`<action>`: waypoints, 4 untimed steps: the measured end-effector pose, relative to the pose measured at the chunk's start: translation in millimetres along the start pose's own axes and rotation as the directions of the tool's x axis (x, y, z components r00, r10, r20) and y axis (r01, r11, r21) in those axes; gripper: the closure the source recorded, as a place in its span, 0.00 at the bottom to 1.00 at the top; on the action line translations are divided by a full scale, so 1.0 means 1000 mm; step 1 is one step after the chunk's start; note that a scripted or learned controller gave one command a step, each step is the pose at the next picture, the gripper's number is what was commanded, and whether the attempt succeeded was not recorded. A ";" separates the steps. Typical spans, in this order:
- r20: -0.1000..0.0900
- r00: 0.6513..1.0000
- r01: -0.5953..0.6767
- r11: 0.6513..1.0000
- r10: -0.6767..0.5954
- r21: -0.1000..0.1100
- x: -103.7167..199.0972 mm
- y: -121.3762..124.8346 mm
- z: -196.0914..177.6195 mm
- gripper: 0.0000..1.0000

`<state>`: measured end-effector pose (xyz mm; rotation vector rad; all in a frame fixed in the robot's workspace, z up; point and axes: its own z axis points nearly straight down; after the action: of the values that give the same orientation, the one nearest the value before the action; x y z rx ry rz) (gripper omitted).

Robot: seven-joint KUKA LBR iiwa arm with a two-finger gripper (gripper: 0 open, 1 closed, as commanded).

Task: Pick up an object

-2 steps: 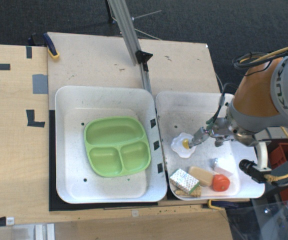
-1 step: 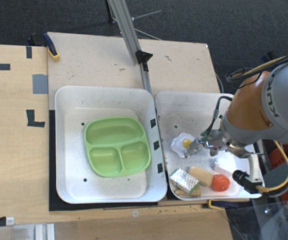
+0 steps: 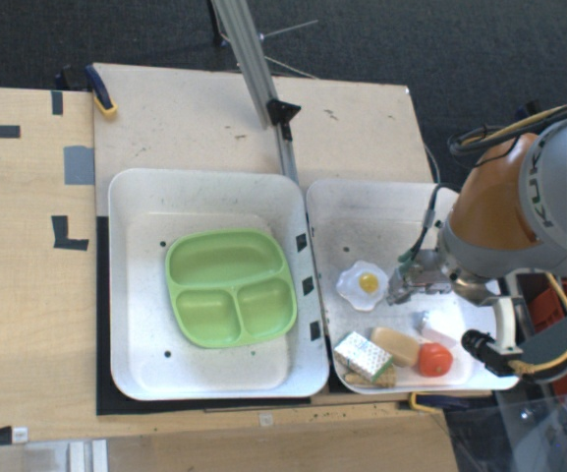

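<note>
**Arm low in the right bin, beside the toy egg**

A pale wooden bench (image 3: pixel 28 264) carries two shallow white bins side by side, with dark carpet beyond its far edge. The left bin (image 3: pixel 131 264) holds a green divided plate (image 3: pixel 231 287), lying flat near its middle. The right bin (image 3: pixel 362 205) holds the small things: a toy fried egg (image 3: pixel 362 284) near its centre, and along the near edge a patterned green-and-white box (image 3: pixel 364 355), a tan block (image 3: pixel 396 343) just beside it, and a red tomato-like piece (image 3: pixel 435 360) at the right end of that row.

The grey arm with its orange band (image 3: pixel 494 200) reaches in from the right. The gripper (image 3: pixel 408 285) sits low over the right bin, just right of the egg. Whether it is open or closed cannot be told from this angle, and nothing is visibly held.

A metal pole (image 3: pixel 249 52) slants across the far bench.
</note>
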<state>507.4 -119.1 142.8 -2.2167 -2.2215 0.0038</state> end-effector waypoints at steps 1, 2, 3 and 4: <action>0.002 1.000 -0.001 1.000 0.001 -0.006 -0.003 0.008 -0.046 1.00; 0.002 1.000 -0.001 1.000 0.001 -0.007 -0.005 0.013 -0.090 1.00; 0.002 1.000 0.000 1.000 0.000 -0.008 -0.005 0.014 -0.143 1.00; 0.001 1.000 0.003 1.000 -0.003 -0.004 0.037 0.044 -0.133 1.00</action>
<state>551.8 -81.9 275.5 -2.2152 -2.2273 0.0008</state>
